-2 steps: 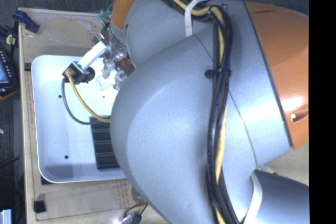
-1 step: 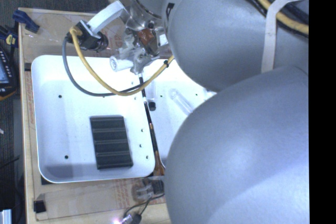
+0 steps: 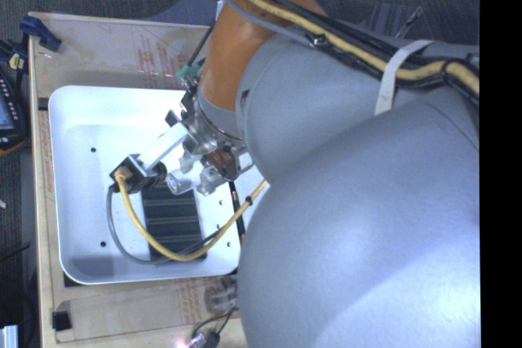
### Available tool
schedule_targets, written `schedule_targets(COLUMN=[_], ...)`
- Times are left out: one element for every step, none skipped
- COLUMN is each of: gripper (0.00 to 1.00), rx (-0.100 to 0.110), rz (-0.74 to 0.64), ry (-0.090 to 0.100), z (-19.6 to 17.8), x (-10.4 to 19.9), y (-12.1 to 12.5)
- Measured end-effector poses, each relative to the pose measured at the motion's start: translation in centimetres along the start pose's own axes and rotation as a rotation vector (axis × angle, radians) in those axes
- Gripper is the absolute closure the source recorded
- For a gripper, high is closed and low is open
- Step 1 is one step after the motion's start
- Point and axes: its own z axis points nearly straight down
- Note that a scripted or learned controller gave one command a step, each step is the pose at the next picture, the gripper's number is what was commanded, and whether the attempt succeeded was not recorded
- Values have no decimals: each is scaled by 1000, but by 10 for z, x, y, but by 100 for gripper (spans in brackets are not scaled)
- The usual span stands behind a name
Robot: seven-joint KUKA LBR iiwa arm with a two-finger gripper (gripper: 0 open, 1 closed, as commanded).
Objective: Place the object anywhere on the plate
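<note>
My gripper [image 3: 181,178] reaches down into the left white bin [image 3: 73,126], near its right half. Its metal wrist parts and a white bracket [image 3: 159,152] sit just above the bin floor. Directly below them lies a dark ribbed rectangular block [image 3: 171,222]; I cannot tell whether it is a loose object or part of the tool. A yellow cable [image 3: 155,247] loops around that block. The grey arm [image 3: 359,200] with its orange band [image 3: 236,45] hides the right side of the bench.
The wooden bench frame [image 3: 122,45] surrounds the bin. A blue clamp [image 3: 38,30] sits at the back left corner, and a black device [image 3: 6,106] lies off the left edge. Bare bin floor lies left of the gripper.
</note>
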Motion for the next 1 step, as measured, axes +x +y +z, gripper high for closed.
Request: schedule_targets(gripper=[100], rx=[0], rz=[-422], ry=[2], z=[10], x=[34], y=[56])
